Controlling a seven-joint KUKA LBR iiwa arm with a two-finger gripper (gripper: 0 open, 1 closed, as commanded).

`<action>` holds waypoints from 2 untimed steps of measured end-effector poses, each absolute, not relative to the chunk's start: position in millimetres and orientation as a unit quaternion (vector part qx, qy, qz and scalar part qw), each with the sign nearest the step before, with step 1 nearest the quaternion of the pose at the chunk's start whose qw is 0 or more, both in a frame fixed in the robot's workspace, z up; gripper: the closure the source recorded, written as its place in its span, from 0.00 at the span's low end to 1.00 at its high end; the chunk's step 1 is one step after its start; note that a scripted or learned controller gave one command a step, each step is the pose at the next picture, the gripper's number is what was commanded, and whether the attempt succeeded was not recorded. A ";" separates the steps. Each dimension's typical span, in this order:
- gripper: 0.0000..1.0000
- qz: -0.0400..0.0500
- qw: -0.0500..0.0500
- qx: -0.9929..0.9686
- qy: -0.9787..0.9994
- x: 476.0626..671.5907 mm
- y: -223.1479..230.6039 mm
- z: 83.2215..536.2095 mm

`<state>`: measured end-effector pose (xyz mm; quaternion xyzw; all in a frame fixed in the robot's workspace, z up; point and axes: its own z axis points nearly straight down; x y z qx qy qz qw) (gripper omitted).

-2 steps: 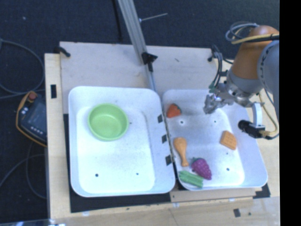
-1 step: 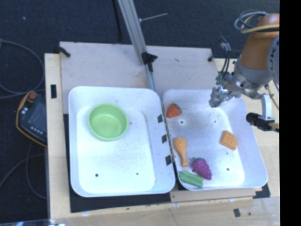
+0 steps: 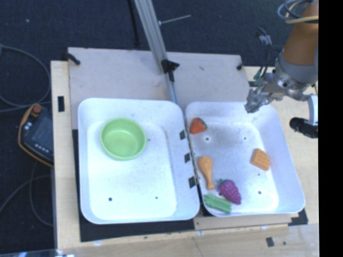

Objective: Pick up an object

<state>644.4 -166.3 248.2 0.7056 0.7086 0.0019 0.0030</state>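
In the right bin [image 3: 278, 143] lie several toy foods. A red strawberry [image 3: 198, 126] rests by the bin's left wall, and an orange cracker-like piece [image 3: 260, 159] lies toward the right. A tan drumstick [image 3: 206, 170] sits lower left, beside a purple grape bunch [image 3: 229, 190] and a green vegetable [image 3: 217, 203] at the front edge. My gripper [image 3: 252, 106] hangs over the bin's far right corner, above and apart from all the items, with nothing seen between its fingers.
The left bin [image 3: 96, 197] holds a green bowl [image 3: 124, 138]. A slanted metal pole [image 3: 153, 31] rises behind the bins. A yellow-edged pendant [image 3: 36, 133] lies off the bench at left.
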 end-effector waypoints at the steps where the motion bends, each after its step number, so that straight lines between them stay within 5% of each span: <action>1: 1.00 0.000 0.000 0.706 0.709 619.8 -120.8 237.7; 2: 1.00 0.000 0.000 0.705 0.709 603.9 -69.0 233.8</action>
